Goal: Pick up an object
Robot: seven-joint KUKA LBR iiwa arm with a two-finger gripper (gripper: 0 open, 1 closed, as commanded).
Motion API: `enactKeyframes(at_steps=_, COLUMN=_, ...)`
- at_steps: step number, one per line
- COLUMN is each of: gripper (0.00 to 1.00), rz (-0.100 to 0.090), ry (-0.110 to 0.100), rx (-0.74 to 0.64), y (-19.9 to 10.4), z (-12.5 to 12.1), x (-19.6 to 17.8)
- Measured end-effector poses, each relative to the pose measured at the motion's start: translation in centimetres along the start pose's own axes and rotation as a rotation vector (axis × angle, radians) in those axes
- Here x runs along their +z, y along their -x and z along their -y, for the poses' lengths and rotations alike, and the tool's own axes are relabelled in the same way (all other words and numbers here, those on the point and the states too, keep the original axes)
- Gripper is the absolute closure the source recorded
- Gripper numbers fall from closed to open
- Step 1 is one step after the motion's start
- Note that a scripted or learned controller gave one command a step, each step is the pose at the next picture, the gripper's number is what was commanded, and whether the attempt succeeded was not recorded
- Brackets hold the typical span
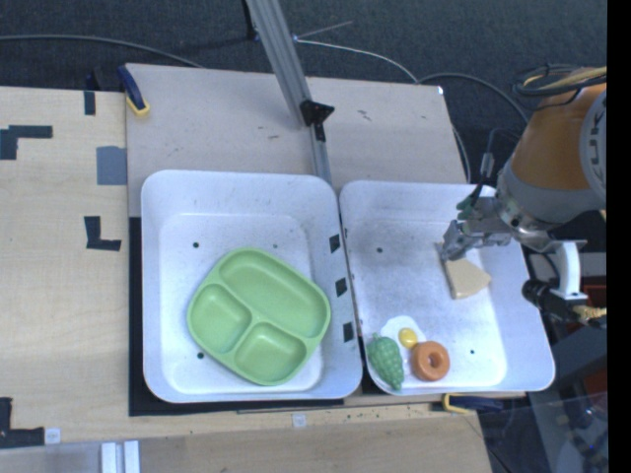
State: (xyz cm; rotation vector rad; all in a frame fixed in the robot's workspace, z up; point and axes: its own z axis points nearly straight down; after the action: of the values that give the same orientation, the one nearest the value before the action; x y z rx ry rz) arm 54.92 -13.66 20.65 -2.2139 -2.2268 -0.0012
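1. Camera view, lower right: lying at the right bin point(513, 358) front edge, a green toy point(386, 363), fried egg point(402, 333) and orange ring point(431, 361).
2. Sitting mid-right, tan wedge point(466, 279), long axis slanting up-right.
3. Hovering just above-left of it, touching or nearly: gripper point(459, 247); opening impossible to tell, grasp unconfirmed.

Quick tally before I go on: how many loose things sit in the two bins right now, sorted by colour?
Green: 2, the divided plate in the left bin and the bumpy green piece in the right bin
Orange: 1, the ring
White and yellow: 1, the fried egg
Tan: 1, the wedge just below the gripper
Total: 5
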Motion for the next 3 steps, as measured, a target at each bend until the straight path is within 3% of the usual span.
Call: enactKeyframes(at_steps=3, gripper=1.0, rz=0.0, ry=-0.001, rx=-0.002, y=-15.6, z=1.6, x=-2.9)
